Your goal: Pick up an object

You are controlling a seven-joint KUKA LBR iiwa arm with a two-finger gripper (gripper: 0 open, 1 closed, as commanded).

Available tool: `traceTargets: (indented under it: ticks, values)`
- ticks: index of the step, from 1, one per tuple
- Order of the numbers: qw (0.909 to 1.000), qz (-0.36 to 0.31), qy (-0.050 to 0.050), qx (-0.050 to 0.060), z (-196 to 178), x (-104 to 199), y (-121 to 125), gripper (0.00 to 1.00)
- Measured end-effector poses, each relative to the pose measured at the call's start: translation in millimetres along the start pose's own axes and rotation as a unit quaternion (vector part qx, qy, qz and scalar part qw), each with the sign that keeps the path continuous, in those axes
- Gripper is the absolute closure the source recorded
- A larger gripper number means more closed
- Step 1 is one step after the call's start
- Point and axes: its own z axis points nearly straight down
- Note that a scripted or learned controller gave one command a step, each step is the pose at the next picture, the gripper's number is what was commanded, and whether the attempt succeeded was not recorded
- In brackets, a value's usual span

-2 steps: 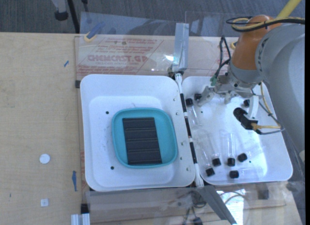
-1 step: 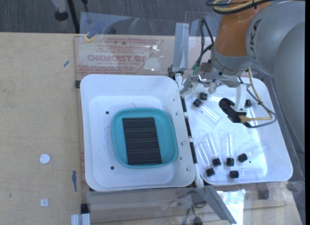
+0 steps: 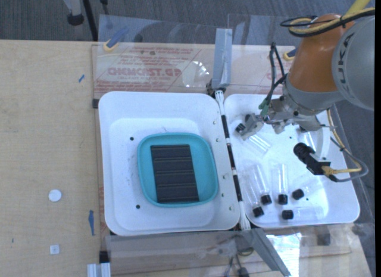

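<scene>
Several clear plastic vials with black caps lie in the right white bin [image 3: 348, 210]. One vial [image 3: 246, 125] lies tilted near the bin's back left, its cap toward the divider. My gripper [image 3: 268, 118] hangs low just to the right of that vial, touching or nearly touching its clear end. The wrist above hides how it meets the vial. Another clear vial [image 3: 259, 145] lies just in front of it. More vials [image 3: 280, 179] and loose black caps [image 3: 287, 214] sit toward the bin's front.
The left white bin [image 3: 119, 115] holds a teal tray [image 3: 144, 151] with a dark ribbed block [image 3: 174, 173] in it. A black connector [image 3: 306, 153] and a yellow cable [image 3: 348, 168] hang from the arm over the right bin. A clear wall [image 3: 223, 55] stands behind the bins.
</scene>
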Motion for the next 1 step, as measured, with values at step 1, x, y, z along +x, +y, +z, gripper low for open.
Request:
traceTargets:
  ticks: [1]
  values:
    - [0.9996, -0.028, 0.000, 0.000, 34.6, -45.2, -31.8, 0.00]
